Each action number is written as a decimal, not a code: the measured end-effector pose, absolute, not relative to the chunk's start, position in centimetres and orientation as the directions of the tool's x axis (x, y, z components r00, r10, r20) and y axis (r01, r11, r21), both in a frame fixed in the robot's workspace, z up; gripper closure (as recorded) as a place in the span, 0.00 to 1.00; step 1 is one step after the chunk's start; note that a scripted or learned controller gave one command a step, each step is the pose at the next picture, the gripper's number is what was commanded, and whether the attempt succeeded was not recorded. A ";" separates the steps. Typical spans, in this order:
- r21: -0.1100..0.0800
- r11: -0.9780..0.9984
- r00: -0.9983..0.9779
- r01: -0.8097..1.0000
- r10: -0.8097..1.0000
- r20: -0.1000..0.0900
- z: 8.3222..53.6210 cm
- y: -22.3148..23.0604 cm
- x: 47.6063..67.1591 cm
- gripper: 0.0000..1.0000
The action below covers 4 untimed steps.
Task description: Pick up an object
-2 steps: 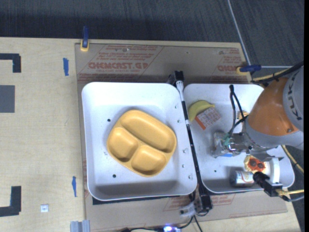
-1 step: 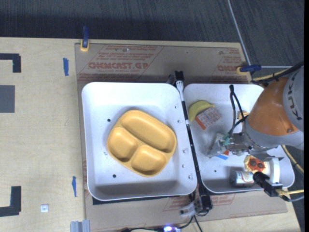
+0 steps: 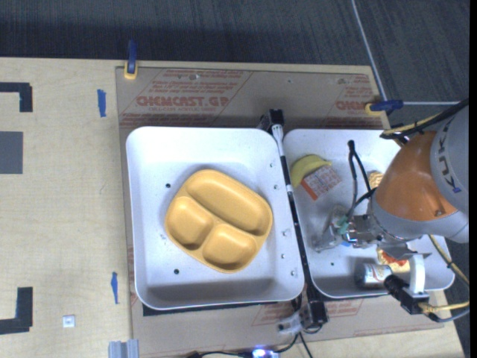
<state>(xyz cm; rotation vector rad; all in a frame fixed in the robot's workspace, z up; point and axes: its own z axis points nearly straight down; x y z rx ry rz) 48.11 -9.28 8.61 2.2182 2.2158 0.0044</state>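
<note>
While the grey arm (image 3: 428, 185) with its orange band reaches in from the right, the pincer (image 3: 337, 232) is seen low inside the right bin (image 3: 328, 278); whether it is released or clenched cannot be told. A yellow packet with a red label (image 3: 313, 174) lies near the bin's far left corner, apart from the pincer. A small can (image 3: 371, 274) rests near the front wall. A yellow three-compartment tray (image 3: 216, 218) is held by the left bin (image 3: 149, 200) on the desk (image 3: 59, 215).
</note>
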 end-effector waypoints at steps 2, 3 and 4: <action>0.007 0.002 -0.002 1.000 1.000 -0.003 9.7 -9.5 54.4 1.00; 0.007 0.002 -0.002 1.000 1.000 -0.003 9.7 -9.4 54.4 0.00; 0.002 -0.001 0.001 1.000 1.000 -0.002 8.6 -13.0 49.2 0.00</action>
